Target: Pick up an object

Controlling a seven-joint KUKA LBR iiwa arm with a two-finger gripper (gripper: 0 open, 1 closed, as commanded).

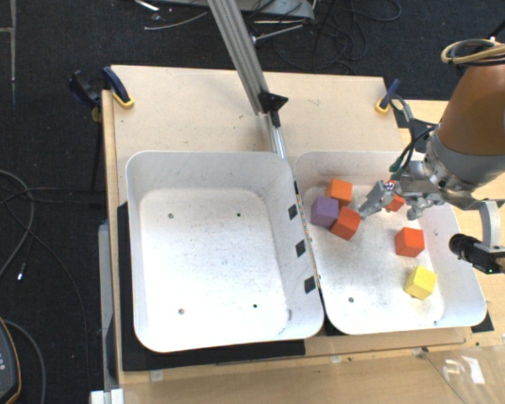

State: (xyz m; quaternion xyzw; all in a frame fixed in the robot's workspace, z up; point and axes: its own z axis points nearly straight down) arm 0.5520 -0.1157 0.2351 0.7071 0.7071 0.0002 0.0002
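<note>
The gripper (393, 199) hangs over the right bin (467, 314), near its back wall. I cannot tell if the fingers are open or closed, because the wrist covers them from this view. No block is seen between them.

The blocks lie in the right bin. An orange block (341, 191), a purple block (324, 211) and a red block (347, 223) stand close together on the left side, touching or nearly touching. Another red block (410, 241) stands alone in the middle, and a yellow block (420, 282) lies nearer the front. A small red piece shows just beside the gripper, partly hidden.

To do the step well, I think the arm should choose a block that stands alone, such as the second red block or the yellow one, because there is free space around it for both fingers. The fingers should come down straight, one on each flat side, and close only when low enough. In the tight group, a finger may push a neighbour away.

The blocks look like small solid cubes with flat faces, easy to hold.
</note>
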